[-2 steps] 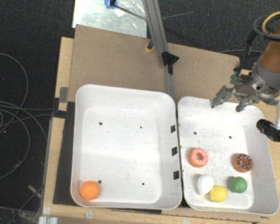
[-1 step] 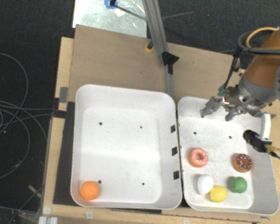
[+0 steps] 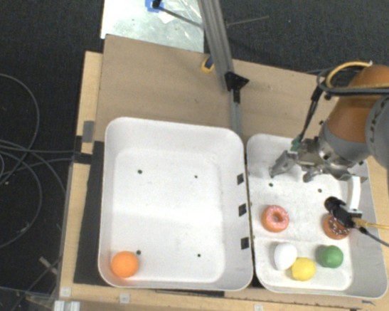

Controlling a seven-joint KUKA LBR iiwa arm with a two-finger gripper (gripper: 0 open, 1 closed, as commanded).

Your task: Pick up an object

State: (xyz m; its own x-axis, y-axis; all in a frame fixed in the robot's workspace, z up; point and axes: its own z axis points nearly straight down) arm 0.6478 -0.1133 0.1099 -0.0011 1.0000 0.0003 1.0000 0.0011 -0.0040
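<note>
In the right bin (image 3: 371, 280), the jaws (image 3: 294, 170) hang spread wide and empty at its 11 o'clock corner, apart from the donut (image 3: 275, 219) at centre and the ball (image 3: 329, 256) toward 5 o'clock.

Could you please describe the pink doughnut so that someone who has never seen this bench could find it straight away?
Look at the right-hand bin, the one the arm reaches over. The doughnut lies near its left wall, about halfway down, above the white ball and yellow ball. It is the only pink ring with a hole; the other ringed piece, brown, lies further right.
</note>
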